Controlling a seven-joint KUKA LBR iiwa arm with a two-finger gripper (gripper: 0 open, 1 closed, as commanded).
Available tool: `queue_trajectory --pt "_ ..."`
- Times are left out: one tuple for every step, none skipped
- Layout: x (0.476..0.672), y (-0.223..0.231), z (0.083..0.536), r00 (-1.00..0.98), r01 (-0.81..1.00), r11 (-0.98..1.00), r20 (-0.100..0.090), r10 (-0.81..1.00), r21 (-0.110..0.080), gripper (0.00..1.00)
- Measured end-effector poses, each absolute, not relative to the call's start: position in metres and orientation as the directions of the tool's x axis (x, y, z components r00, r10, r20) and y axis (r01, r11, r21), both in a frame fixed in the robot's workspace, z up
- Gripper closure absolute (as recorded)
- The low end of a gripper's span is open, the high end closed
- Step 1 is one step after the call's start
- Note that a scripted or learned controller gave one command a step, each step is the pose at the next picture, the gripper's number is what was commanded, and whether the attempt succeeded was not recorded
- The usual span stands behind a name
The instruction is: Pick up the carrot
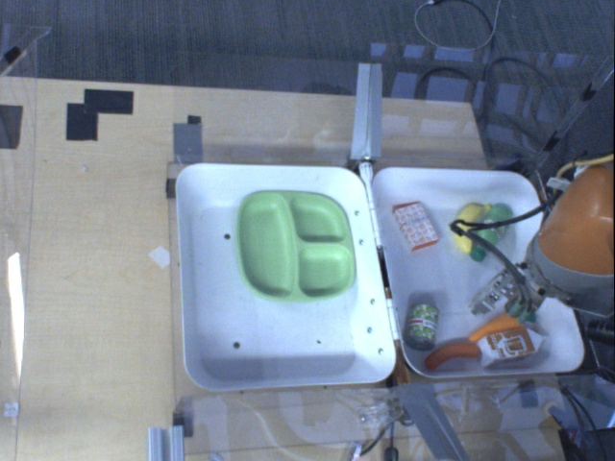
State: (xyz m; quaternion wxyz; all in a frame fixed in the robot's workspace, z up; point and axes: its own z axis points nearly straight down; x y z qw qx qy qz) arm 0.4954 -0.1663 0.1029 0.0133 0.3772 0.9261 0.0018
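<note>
A small orange carrot point(499, 328) (partly hidden, tapered) lies in the right shallow white bin point(567, 358), beneath the metal gripper point(507, 296), whose opening cannot be told.

The grey robot arm point(588, 286) carries a rounded orange band point(579, 227); black cables point(492, 227) loop toward its small metallic two-finger gripper point(507, 296).

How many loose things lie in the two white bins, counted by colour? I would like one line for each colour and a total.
Green: 2, the green three-compartment plastic tray and the small green can
Red-brown: 1, the sausage-shaped item
Orange: 1, the orange carrot
Yellow and green: 1, the yellow-green item by the cable
Red and white: 1, the small flat card
White and orange: 1, the packet
Total: 7
</note>
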Motion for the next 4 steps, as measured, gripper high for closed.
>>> queue_trajectory --pt "0.495 -0.166 0.103 -0.715 0.699 0.715 -0.023 0.699 0.013 0.0" --pt "0.499 -0.166 0.114 -0.716 0.697 0.716 -0.03 0.698 0.018 1.0" --pt "0.498 -0.166 0.114 -0.716 0.698 0.716 -0.03 0.698 0.018 0.0" --pt "0.493 -0.176 0.091 -0.927 0.373 0.928 -0.017 0.374 0.004 0.0"
